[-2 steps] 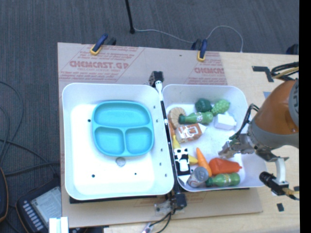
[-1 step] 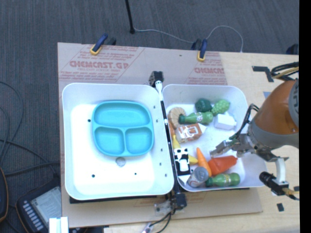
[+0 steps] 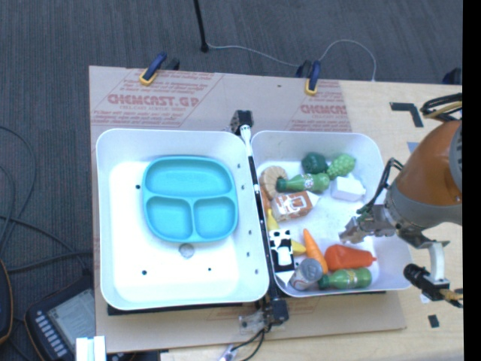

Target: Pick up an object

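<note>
As the arm reaches in over the right bin, I see its gripper low above that bin's right side, but from this slanted view I cannot tell how it is set. Just below the gripper, toward the bin's near wall, lies an orange-red toy pepper, and under that a green cucumber-like piece beside a grey round object. A carrot sits tilted left of the pepper. Left of the gripper, past a bare patch of bin floor, I see a brown boxed item; toward the bin's far wall sit a white block, a light green piece, and a dark green piece. Beyond the right bin's left wall, the left bin carries a blue divided tray.
</note>
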